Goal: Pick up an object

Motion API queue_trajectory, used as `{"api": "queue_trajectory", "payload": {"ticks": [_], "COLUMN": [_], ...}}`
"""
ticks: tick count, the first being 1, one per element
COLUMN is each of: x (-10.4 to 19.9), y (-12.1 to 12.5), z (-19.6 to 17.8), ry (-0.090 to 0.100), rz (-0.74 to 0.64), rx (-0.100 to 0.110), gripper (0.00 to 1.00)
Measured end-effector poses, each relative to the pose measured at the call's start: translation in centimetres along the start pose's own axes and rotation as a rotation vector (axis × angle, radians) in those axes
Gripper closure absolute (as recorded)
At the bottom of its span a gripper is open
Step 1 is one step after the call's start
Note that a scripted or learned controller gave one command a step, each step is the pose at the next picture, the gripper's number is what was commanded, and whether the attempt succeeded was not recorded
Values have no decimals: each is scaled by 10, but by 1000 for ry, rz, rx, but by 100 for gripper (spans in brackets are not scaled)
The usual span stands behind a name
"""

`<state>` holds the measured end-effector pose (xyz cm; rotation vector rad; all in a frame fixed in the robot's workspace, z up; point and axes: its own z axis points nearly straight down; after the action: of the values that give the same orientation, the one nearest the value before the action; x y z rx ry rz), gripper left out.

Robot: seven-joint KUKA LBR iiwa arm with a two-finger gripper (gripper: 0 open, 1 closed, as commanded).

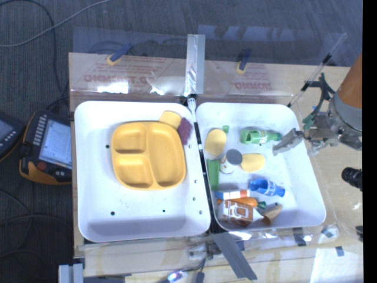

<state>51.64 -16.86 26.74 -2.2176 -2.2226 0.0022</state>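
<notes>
Looks down at a slant on two white bins side by side. Shows, at 3 o'clock of the right bin (306, 175), the grey gripper (287, 142) reaching in over the rim, with nothing visibly in its grasp. Cannot tell how far open the pincer is: too small and blurred against the white wall.

Reads as the approach step, with no object lifted yet. Places the likeliest target, a green bottle (259, 137), just beside the gripper at its 9 o'clock, lying on its side at about 1 o'clock of the bin's centre. Calls next for a short reach toward 9 o'clock, a descent over the bottle, then a squeeze across its narrow width.

Finds other candidates close by: a pale yellow lump (253, 162) at the bin's centre, a grey disc (234, 156) touching it at 9 o'clock, a blue bottle (266, 187) at 5 o'clock, an orange and white packet (238, 209) at 6 o'clock. Holds, in the left bin (94, 217), a yellow divided tray (147, 155).

Cuts off most of the arm at the picture's 3 o'clock edge. Leaves the packet's print unreadable and the pile around it hard to separate.
</notes>
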Motion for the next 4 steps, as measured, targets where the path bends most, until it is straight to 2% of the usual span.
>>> {"api": "queue_trajectory", "payload": {"ticks": [1,2,3,4], "x": [35,13,-36,-39], "y": [-27,-7,-14,-15], "z": [134,176,175,172], "ry": [-1,-4,5,17], "rz": [-5,73,-14,201], "rx": [-6,-23,-19,-33], "gripper": [0,0,0,0]}}
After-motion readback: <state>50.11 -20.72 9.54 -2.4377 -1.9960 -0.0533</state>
